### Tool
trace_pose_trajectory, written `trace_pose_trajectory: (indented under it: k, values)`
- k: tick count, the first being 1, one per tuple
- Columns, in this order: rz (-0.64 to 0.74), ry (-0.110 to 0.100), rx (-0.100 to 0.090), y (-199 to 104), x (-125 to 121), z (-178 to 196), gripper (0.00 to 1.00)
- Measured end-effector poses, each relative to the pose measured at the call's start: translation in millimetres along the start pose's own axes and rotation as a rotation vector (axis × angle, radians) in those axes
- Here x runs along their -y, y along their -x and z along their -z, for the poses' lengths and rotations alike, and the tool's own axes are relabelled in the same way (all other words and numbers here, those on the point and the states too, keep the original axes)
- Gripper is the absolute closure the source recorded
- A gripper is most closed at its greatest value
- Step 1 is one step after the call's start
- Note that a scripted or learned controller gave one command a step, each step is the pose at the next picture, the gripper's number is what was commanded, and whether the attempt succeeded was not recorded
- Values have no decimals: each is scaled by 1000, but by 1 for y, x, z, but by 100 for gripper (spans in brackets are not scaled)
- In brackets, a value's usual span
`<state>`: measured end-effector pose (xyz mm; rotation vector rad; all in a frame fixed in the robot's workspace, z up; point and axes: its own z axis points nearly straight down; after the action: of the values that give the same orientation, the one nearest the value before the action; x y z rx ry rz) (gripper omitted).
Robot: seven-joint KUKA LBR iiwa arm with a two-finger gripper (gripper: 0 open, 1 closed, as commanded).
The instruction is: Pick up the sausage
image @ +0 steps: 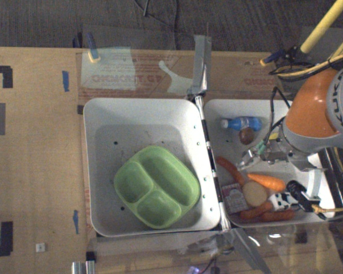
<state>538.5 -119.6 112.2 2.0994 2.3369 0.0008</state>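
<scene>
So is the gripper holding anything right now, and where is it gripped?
Nothing shows in the gripper; it hangs over the right bin, apart from the sausage.

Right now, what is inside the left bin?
Inside the left bin lies a green divided plate, tilted, with three compartments. The bin floor under the plate is covered, so anything beneath it cannot be seen.

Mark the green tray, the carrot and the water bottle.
green tray (157, 186): camera view, on the middle ridge between its compartments.
carrot (266, 181): camera view, on the middle of its orange body.
water bottle (242, 123): camera view, on its blue body.
</scene>
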Motion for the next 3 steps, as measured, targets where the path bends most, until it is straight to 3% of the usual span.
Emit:
trace_pose_trajectory:
  k: [1,2,3]
  values:
    - [-167,0,1,-43,10,72,0]
    - [-139,7,0,-30,19,-25,0]
    - [-145,10,2,-27,19,-14,100]
